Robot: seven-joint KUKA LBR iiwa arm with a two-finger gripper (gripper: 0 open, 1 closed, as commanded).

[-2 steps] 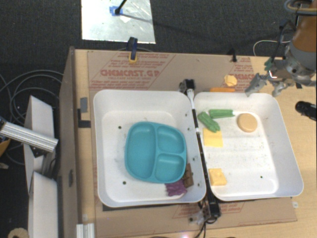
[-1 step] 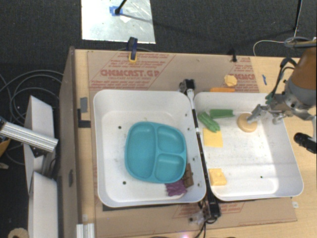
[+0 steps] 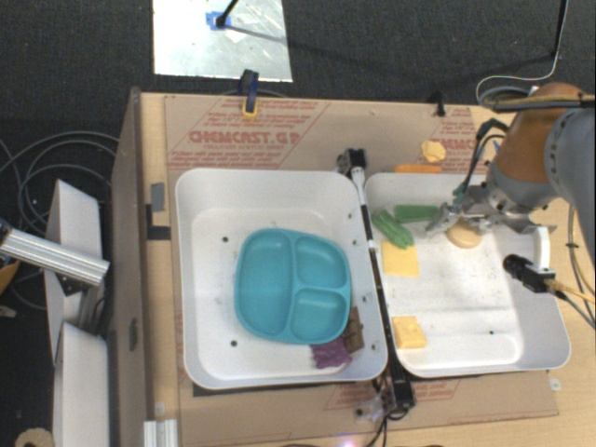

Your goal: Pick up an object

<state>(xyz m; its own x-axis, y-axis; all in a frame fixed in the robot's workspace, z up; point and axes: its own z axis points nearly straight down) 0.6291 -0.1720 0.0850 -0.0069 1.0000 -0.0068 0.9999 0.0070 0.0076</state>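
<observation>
Pincer (image 3: 458, 220) state unclear, low in right bin (image 3: 521, 347), just above tan round object (image 3: 464, 237)

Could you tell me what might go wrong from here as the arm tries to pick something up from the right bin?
The claw hangs at a crowded spot: a tan round piece and a dark green piece lie right beside it, so it may nudge one or catch two together.

The yellow square and the small yellow block look flat on the right bin floor, so a grasp there might slip off.
</observation>
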